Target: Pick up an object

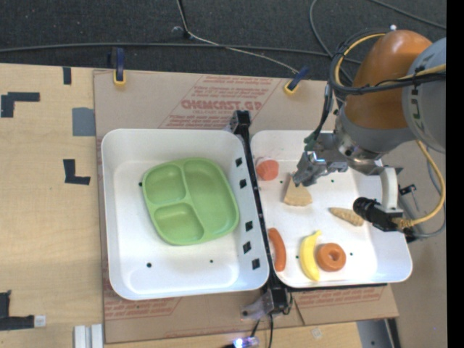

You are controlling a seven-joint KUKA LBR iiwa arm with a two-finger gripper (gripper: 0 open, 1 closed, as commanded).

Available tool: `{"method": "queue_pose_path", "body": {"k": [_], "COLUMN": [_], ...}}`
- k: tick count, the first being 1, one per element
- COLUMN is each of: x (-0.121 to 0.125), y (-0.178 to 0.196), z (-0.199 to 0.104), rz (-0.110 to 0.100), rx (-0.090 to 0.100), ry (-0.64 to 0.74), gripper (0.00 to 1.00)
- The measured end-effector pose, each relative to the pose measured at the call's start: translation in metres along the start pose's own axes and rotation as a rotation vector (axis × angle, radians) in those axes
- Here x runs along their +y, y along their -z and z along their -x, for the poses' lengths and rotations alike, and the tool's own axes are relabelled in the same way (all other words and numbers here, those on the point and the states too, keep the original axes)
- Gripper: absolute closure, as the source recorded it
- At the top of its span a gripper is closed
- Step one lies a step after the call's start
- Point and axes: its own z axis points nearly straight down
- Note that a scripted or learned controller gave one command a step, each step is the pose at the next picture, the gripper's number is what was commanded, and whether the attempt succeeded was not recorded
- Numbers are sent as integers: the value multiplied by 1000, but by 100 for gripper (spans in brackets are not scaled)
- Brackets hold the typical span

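Seemingly the pick is at its approach or grasp stage, with nothing lifted yet. From the camera view above the table, the arm [391, 85] reaches in from the right and the jaws [308, 171] hang over the upper part of the right bin [391, 267]. Whether they stand apart or together cannot be told from this angle, since the dark wrist hardware hides the tips.

Just below them lies a tan wedge [297, 196], resting flat on the bin floor; the jaws look to be directly over its upper edge, perhaps touching it, though contact cannot be confirmed. This wedge is the likeliest target. To its left, near the divider, sits a small red-orange round piece [268, 169]. Further toward the near side lie a carrot-like orange stick [277, 249], a banana [309, 254] and a brown doughnut [333, 257] touching it, and a pale elongated piece [346, 215] nearer the arm.

The left bin [116, 194] holds a green divided plate [191, 201], well apart from the jaws.

What remains, judging by the scene: closing on the wedge and raising it clear.
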Motion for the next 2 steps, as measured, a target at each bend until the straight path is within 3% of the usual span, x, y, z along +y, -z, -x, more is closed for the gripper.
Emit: {"method": "queue_pose_path", "body": {"k": [2], "x": [7], "y": [-10], "z": [-116], "rz": [-1], "rx": [0], "ry": [2], "gripper": [100]}}
